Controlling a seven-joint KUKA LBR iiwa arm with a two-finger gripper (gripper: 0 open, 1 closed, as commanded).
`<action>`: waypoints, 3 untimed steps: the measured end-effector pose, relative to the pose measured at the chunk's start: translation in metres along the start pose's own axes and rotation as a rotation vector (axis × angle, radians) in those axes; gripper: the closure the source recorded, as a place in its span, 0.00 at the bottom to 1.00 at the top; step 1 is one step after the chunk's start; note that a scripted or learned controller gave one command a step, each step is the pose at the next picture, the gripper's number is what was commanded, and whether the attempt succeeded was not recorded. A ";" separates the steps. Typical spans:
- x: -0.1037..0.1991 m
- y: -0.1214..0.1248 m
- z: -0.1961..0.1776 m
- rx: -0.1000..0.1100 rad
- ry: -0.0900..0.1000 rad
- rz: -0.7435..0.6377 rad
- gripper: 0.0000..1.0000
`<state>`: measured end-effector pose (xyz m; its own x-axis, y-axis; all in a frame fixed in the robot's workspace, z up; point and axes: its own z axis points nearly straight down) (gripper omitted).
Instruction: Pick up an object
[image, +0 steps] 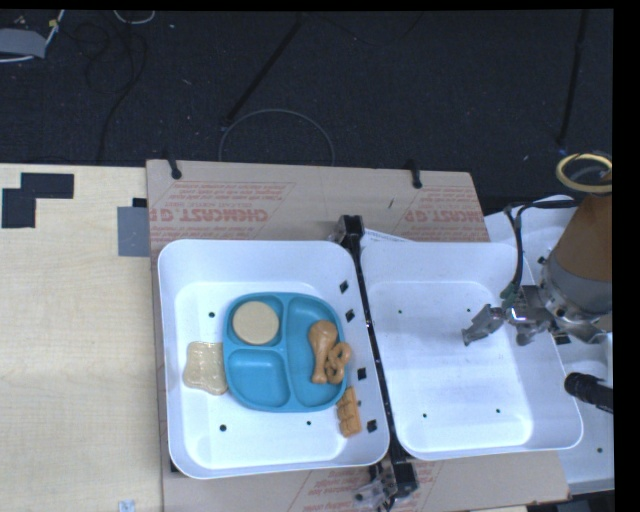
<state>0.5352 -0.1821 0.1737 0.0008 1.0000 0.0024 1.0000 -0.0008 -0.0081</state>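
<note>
We see the gripper hanging over the right bin, near that bin's right wall, with its fingers parted a little and nothing between them. Every thing worth picking lies in the left bin, well apart from the gripper, so the likeliest failure we judge is a close on bare white floor if the arm descends where it stands.

We count one blue tray with three compartments, set in the middle of the left bin. On it lie one round tan disc in the rear-left compartment and one drumstick-shaped piece with one pretzel-like piece touching it in the right compartment. Off the tray, one pale bread-like slice touches the tray's left edge, and one small tan piece lies by its front-right corner, close to the wall between the bins.

We judge these flat, crowded pieces awkward: fingers could strike the tray's ridges, nudge a neighbour, or catch that dividing wall.
</note>
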 end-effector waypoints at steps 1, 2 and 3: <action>0.005 0.008 0.049 -0.002 0.000 -0.001 0.00; 0.006 0.008 0.088 -0.005 -0.001 0.001 0.00; 0.005 0.009 0.075 -0.006 -0.002 0.004 1.00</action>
<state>0.5433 -0.1773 0.0983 0.0047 1.0000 0.0008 1.0000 -0.0047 -0.0023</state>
